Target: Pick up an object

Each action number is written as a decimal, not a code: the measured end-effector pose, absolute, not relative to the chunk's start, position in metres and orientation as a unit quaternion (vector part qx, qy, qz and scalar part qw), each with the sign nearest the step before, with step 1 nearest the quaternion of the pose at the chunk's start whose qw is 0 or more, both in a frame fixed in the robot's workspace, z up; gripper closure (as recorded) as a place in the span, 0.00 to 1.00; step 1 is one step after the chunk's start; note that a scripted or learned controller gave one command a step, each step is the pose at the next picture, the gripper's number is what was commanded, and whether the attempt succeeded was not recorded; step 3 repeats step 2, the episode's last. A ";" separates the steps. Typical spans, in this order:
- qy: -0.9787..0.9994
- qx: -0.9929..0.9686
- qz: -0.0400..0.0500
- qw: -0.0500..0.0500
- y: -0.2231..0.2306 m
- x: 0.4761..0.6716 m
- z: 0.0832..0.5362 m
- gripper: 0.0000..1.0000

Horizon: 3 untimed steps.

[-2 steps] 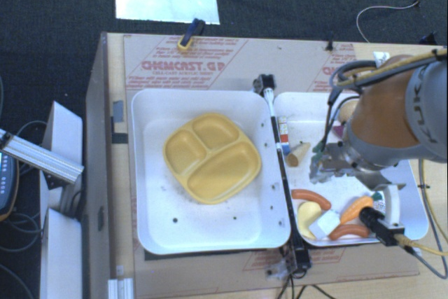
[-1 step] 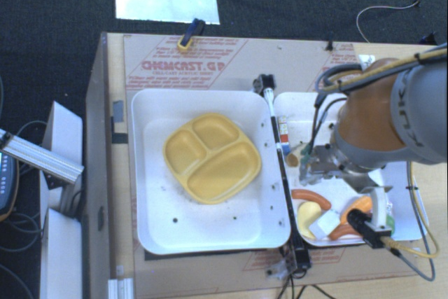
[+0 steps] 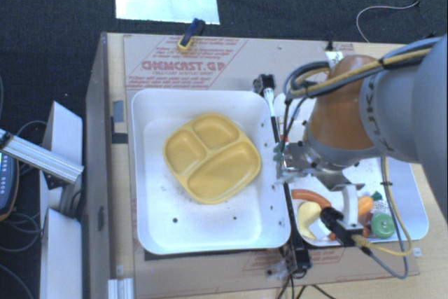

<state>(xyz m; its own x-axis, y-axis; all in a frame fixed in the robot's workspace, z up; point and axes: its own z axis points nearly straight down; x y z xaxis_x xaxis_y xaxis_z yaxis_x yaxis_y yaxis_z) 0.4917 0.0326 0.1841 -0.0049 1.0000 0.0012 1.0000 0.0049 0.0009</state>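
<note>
My gripper (image 3: 323, 182) hangs over the right bin (image 3: 418, 220), mostly covered by the orange wrist and grey arm above it. Just below it in the bin lie a red-orange sausage-shaped piece (image 3: 310, 196) and a pale yellow curved piece (image 3: 305, 214). An orange carrot-like piece (image 3: 365, 206) and a green round piece (image 3: 382, 225) rest further right, near the bin's front. I see nothing held by the gripper.
The left bin (image 3: 161, 220) holds a yellow divided plate (image 3: 212, 157) near its middle. A ridge between the two bins (image 3: 278, 150) runs right beside the wrist. A yellow-and-blue tool (image 3: 189, 36) lies on the cardboard behind the bins.
</note>
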 end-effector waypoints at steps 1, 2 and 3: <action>-0.709 -0.705 -0.001 0.000 0.085 0.486 0.184 1.00; -0.708 -0.706 -0.007 -0.004 0.168 0.491 0.088 1.00; -0.708 -0.706 -0.007 -0.004 0.168 0.491 0.088 1.00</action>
